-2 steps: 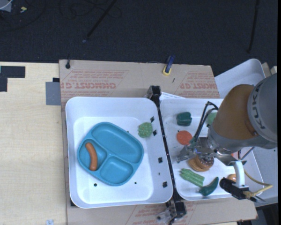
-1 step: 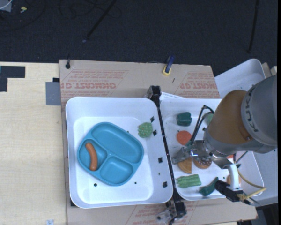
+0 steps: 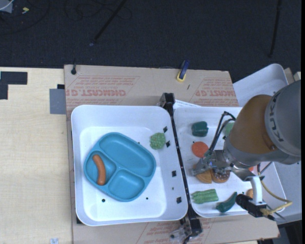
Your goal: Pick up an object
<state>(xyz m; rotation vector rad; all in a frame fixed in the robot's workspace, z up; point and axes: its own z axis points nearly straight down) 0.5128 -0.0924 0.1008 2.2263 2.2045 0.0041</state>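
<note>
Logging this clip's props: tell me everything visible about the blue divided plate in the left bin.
The blue divided plate is a rounded, glossy tray that looks like plastic, split by raised ridges into three compartments. It lies flat on the floor of the left bin, turned at a slant. An orange sausage lies in its left compartment; the other two hold nothing. A green broccoli-like piece sits just off its upper right rim; I cannot tell whether they touch.

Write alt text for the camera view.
A grey and orange robot arm reaches into the right bin among toy foods, its gripper low over an orange piece. The left bin holds a blue divided plate with a sausage.
</note>
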